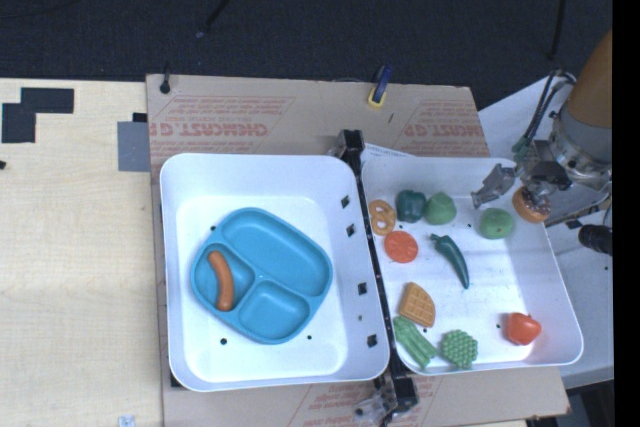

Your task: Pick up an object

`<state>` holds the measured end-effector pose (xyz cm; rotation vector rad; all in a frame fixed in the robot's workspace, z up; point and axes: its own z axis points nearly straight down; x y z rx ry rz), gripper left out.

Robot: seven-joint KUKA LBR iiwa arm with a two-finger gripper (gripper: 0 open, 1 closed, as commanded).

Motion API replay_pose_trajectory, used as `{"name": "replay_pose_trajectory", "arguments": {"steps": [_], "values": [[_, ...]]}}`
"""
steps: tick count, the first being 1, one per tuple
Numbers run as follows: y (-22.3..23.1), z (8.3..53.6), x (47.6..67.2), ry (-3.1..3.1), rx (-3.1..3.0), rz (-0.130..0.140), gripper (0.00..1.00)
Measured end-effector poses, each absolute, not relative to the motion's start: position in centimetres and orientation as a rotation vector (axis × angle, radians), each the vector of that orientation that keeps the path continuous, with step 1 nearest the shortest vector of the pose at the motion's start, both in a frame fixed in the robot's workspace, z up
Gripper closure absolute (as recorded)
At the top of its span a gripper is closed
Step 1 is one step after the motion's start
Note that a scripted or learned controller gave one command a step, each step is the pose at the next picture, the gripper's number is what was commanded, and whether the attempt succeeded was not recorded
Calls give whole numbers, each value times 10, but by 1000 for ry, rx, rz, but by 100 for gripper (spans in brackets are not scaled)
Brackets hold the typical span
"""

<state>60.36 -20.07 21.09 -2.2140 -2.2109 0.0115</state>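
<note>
Fingers (493, 187) are seen spread wide; the orange ball (531, 206) beside them could be knocked against the green ball (495, 224) and missed.

Arm (598, 85) cut off at right edge; orange object (531, 206) partly hidden.

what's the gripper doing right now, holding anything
gripper: over the right bin's far right corner, next to an orange object; open or shut cannot be told
</note>
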Motion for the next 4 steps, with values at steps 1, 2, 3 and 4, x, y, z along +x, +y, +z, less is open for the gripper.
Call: {"name": "replay_pose_trajectory", "arguments": {"steps": [1, 2, 3, 4], "values": [[-201, 219, 606, -2221, -2221, 0, 0], [-199, 173, 614, -2225, -2213, 3, 0], [-199, 141, 615, -2226, -2227, -4, 0], [-201, 131, 617, -2229, -2232, -7, 0]]}}
